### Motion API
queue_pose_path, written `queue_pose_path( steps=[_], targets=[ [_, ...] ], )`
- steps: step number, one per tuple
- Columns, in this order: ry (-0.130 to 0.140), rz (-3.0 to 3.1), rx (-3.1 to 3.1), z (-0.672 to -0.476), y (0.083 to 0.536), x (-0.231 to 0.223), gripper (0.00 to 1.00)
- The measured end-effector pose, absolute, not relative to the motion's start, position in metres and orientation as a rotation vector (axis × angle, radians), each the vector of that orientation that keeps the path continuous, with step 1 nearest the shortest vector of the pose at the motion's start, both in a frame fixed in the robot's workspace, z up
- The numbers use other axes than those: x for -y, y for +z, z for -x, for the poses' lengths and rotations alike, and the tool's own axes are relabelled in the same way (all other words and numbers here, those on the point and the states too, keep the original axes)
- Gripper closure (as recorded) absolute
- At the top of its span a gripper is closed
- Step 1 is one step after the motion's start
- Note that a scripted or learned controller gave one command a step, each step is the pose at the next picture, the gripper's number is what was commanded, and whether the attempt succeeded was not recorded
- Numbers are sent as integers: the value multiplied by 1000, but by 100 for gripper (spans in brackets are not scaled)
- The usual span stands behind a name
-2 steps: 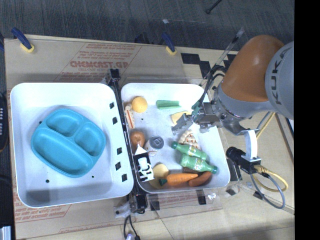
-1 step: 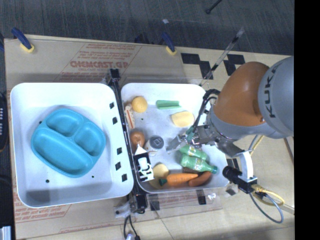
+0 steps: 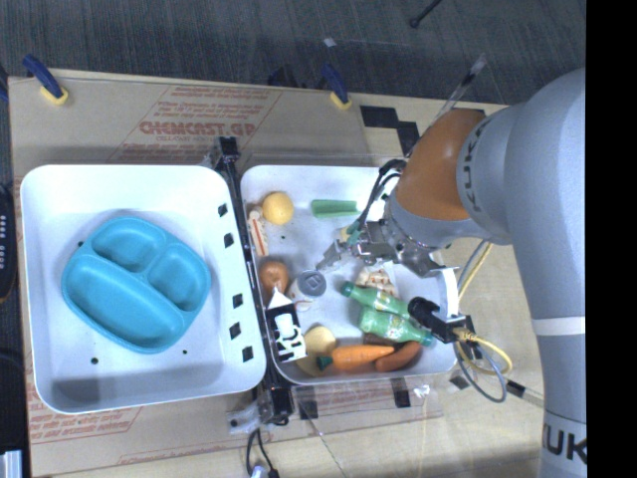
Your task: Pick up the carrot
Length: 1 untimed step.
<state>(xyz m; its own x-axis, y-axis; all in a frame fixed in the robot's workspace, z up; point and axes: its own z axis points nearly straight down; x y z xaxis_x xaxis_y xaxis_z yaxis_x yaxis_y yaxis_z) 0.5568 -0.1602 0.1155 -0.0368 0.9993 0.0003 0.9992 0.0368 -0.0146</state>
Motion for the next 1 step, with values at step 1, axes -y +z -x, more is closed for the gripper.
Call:
queue_pose_path(
  steps=[1],
  targets=[
    [8, 2316, 2115, -610, 91, 103, 0]
  ],
)
